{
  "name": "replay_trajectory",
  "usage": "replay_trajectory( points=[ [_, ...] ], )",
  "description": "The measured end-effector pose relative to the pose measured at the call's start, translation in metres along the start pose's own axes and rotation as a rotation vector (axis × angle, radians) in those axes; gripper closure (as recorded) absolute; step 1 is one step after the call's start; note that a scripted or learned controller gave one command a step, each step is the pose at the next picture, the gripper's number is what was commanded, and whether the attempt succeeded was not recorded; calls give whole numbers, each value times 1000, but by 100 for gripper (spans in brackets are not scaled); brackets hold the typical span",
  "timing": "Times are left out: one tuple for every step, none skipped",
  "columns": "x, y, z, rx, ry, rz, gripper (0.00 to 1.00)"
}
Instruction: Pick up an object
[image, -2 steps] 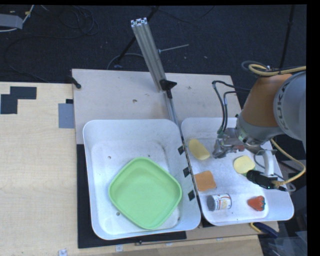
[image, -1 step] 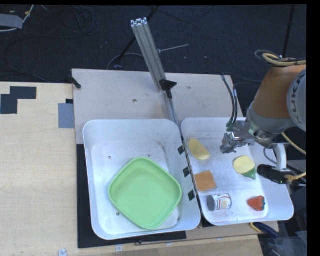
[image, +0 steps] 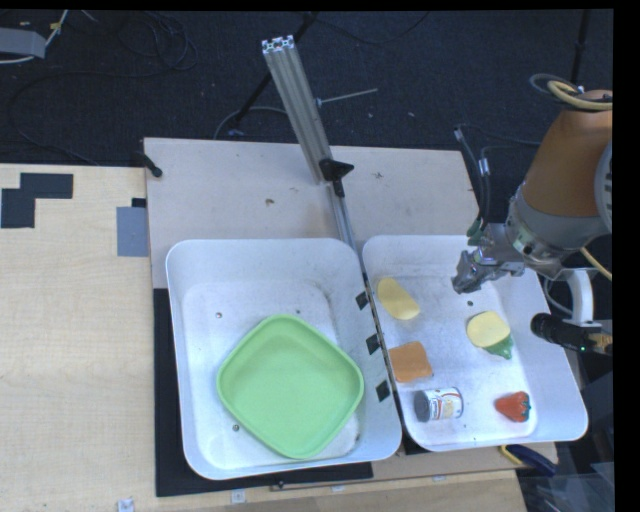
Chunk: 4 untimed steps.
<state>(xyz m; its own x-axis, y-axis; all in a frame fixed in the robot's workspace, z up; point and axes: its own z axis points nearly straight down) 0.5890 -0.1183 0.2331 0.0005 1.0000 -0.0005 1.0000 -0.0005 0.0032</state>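
Nearest the camera, in the left shallow white bin, a pale green square plastic plate lay flat, taking up most of that bin's floor; nothing else lay with it. In the right shallow white bin the near edge carried a small tin can on its side with a dark end and, well apart to its right, a red strawberry-like toy with a green tip; just behind the can sat an orange-brown block like a slice of toast; to its right lay a yellow rounded piece on a green base; farther back, close to the divider between the bins, rested a yellow oblong toy like a lemon.

Behind all of these the tool hung over the far part of the right bin, near the yellow pieces yet touching none; whether it was released or clenched could not be told at that slant, and nothing could be seen in its grip; the grey arm with the orange band rose away to the right, and a slanted aluminium strut stood over the far counter.

By my judgement the pick was not yet done: every object rested in a bin; choosing one, descending, gripping and lifting remained.
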Motion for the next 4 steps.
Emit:
replay_trajectory(
  points=[
    [47, -20, 11, 5, 1, -3, 100],
    [89, -41, 17, 4, 1, -3, 100],
    [127, -63, 6, 3, 1, -3, 100],
    [172, -90, 7, 4, 1, -3, 100]
  ],
)
